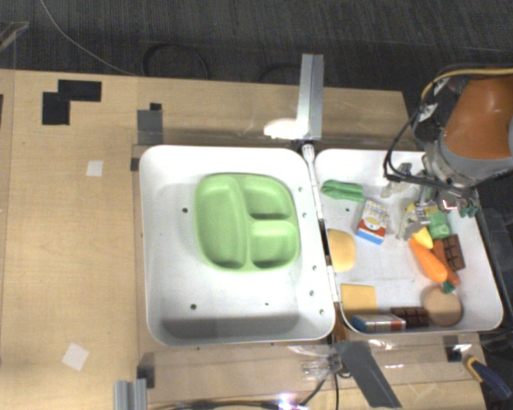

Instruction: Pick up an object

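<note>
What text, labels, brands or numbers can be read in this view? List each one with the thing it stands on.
None can be read.
Small carton in the right bin: red, white and blue print, too small and blurred to read.
Marker-like tube at that bin's front edge: no legible print.
Green divided tray in the left bin: plain, no marking.
</note>
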You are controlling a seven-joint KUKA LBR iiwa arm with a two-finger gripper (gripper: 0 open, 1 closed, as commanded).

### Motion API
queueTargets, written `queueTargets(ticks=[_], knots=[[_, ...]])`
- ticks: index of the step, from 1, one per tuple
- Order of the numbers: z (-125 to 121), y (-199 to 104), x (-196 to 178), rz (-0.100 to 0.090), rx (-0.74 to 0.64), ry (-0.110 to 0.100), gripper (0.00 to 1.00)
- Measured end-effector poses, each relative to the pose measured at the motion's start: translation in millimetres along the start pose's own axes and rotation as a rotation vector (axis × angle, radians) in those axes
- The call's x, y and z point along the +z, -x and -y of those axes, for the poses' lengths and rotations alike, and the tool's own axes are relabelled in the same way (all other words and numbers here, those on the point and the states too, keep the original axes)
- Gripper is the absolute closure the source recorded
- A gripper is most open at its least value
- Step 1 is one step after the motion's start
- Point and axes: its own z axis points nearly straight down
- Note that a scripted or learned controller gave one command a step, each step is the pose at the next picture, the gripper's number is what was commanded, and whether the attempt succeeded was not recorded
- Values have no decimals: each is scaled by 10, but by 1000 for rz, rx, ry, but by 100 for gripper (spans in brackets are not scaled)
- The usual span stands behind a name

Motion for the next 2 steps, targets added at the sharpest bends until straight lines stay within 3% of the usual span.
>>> queueTargets(ticks=[1,2], knots=[[-265,-753,126,4,163,-2,0],[-457,-1263,110,10,213,-4,0]])
